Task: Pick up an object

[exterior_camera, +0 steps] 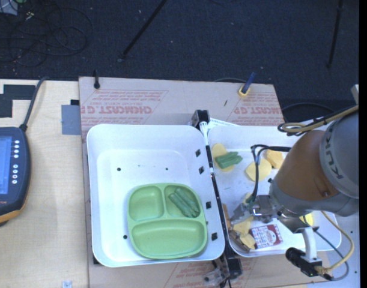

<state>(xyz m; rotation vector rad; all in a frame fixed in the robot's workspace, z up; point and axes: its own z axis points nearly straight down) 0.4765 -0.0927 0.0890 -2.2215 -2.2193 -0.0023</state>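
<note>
Your arm (312, 173) covers much of the right bin (231, 138); you cannot tell the gripper's (255, 210) state. Yellow pieces (259, 168) and a red-labelled packet (267, 236) crowd it. The left bin (111, 161) holds a green tray (165, 233) with green beans (184, 203).

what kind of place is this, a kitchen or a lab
Likely a robot lab, not a kitchen: a grey and orange robot arm over two shallow white bins, a teach pendant, loose cables on dark carpet.

The shallow white plastic bins (105, 161) look smooth and glossy; the light-green divided plastic tray (166, 236) is matt.
</note>
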